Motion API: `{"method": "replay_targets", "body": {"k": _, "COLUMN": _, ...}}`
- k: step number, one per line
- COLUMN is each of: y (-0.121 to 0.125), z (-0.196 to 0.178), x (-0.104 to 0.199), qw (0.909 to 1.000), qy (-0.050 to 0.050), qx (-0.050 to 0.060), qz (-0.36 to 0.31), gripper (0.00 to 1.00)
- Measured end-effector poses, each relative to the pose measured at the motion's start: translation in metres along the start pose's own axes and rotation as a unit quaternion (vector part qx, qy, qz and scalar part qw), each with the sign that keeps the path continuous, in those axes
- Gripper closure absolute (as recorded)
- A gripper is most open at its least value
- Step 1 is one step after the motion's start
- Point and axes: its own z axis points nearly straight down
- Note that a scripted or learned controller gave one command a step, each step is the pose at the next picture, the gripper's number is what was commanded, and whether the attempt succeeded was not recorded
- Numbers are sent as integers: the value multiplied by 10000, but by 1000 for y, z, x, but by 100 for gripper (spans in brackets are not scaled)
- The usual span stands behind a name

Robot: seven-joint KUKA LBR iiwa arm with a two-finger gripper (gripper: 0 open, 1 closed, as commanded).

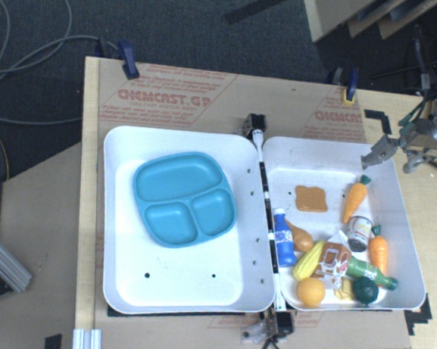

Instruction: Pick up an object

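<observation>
the gripper hangs at the far right corner of the right bin, its two fingers spread apart with nothing between them, so it is released and carries no load. it sits above the bin's rim rather than over the pile, which suggests it is only on its way in and no object has been chosen yet. the things to pick from crowd the near half of that bin: a carrot lies closest to the gripper, just below it, then a brown slice of toast lying flat on bare floor, a small can, a second carrot, a blue tube along the left wall, a corn cob, an orange and a green bottle. the near items touch and overlap, so a grasp there could catch two things. the first carrot and the toast stand apart and look easier. the left bin holds a blue divided plate.
</observation>
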Motion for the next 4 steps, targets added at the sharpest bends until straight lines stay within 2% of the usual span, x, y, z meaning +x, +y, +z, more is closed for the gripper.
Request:
{"method": "replay_targets", "body": {"k": 1, "y": -19, "z": 75, "x": -9, "qw": 10000, "qy": 9, "qx": 30, "qz": 8, "gripper": 0}}
{"method": "replay_targets", "body": {"k": 2, "y": -17, "z": 145, "x": 10, "qw": 10000, "qy": 13, "qx": 31, "qz": -7, "gripper": 0}}
{"method": "replay_targets", "body": {"k": 3, "y": -15, "z": 130, "x": 8, "qw": 10000, "qy": -1, "qx": -12, "qz": -4, "gripper": 100}}
{"method": "replay_targets", "body": {"k": 4, "y": -24, "z": 141, "x": 69, "qw": 10000, "qy": 11, "qx": 14, "qz": -16, "gripper": 100}}
